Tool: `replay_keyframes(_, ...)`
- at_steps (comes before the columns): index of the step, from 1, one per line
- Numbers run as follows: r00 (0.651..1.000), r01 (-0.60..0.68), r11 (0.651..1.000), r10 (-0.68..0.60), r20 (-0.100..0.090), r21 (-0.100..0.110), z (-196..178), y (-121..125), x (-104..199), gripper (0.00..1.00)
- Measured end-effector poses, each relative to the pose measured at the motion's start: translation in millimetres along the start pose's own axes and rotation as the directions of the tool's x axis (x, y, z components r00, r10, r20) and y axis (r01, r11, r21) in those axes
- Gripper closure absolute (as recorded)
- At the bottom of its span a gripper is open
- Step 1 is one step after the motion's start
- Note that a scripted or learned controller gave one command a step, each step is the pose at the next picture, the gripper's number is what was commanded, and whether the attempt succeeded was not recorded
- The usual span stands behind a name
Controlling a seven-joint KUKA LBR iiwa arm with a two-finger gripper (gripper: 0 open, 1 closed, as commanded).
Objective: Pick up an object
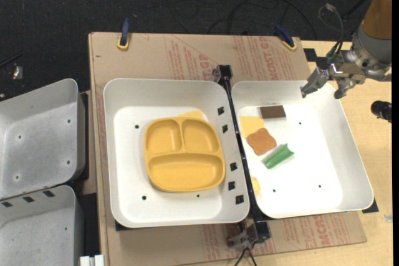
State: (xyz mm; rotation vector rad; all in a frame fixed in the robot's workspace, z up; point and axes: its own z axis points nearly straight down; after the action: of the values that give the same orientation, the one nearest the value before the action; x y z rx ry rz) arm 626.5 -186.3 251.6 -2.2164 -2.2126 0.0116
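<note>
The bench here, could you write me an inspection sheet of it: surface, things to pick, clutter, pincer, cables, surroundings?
Surface: board bearing two white bins, left bin and right bin, side by side.
Job's things: right bin holds a brown block, a tan piece, a green piece and a yellow sheet.
Clutter: yellow divided tray in the left bin.
Pincer: pincer open, above the right bin's far edge, holding nothing.
Cables: black cables on the floor behind.
Surroundings: dark floor; spare white bins at left.

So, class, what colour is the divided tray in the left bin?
Yellow: the tray shows best in the camera view.
</note>
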Motion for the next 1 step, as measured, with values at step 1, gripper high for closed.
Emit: replay_keyframes(1, 1.0, 0.003, 1.0, -0.003, 0.002, -0.013, -8.1, 2.3, 0.7, 0.0)
